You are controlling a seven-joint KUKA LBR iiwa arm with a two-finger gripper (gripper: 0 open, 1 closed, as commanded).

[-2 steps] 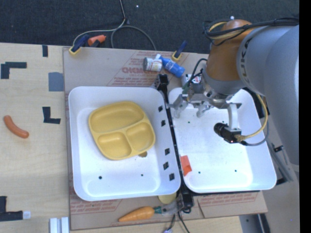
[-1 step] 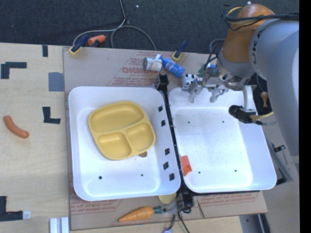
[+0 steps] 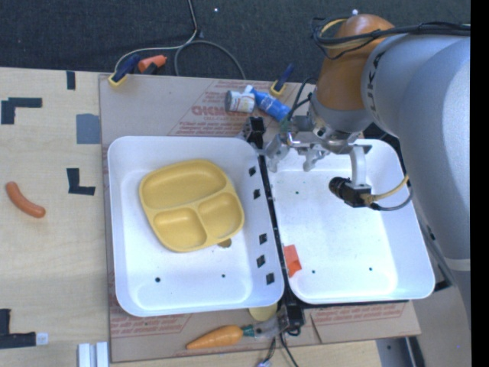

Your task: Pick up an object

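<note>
Robot arm point(image 3: 359, 60) is hovering its hand point(image 3: 309, 155) over the right bin point(image 3: 344, 274), grip unclear; next, it needs reaching the yellow divided plate point(image 3: 191, 203).

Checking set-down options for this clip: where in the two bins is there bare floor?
The right bin has bare floor from the gripper to its near rim. The left bin is crowded by the yellow divided plate; free strips run along its near and left walls.
</note>
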